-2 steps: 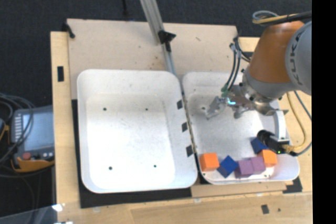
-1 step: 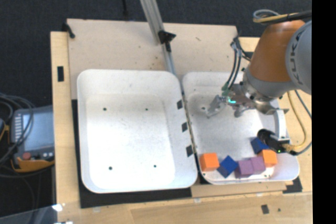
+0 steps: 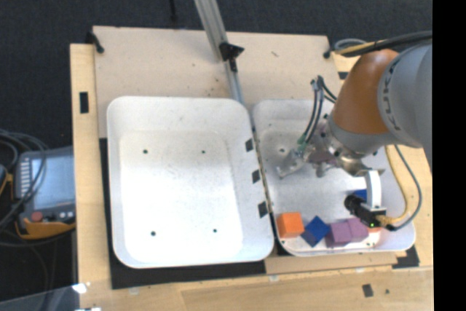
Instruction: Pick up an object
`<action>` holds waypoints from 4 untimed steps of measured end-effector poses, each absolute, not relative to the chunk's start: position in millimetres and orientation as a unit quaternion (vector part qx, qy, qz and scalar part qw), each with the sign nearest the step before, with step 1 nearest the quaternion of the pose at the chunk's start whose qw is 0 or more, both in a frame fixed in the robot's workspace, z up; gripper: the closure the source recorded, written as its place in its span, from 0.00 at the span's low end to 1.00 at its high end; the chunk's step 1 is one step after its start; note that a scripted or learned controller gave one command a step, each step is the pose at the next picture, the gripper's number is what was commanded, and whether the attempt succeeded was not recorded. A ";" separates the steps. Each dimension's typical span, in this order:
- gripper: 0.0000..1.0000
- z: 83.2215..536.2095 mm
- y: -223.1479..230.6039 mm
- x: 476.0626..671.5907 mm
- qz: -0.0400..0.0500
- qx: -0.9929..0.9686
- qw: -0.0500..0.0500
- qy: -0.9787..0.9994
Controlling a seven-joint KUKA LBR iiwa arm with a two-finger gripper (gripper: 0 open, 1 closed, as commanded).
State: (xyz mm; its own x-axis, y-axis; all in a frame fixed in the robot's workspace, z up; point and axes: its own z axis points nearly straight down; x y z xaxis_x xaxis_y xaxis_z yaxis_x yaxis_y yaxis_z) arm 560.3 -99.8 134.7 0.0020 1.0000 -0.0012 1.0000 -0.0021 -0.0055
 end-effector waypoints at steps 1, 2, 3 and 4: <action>0.00 97.1 -101.6 561.3 0.000 -0.708 -0.002 -0.706; 1.00 109.0 -102.4 562.2 -0.002 -0.711 -0.002 -0.703; 1.00 154.7 -108.2 568.8 -0.002 -0.709 -0.002 -0.705; 1.00 200.3 -106.1 575.9 -0.002 -0.706 -0.003 -0.708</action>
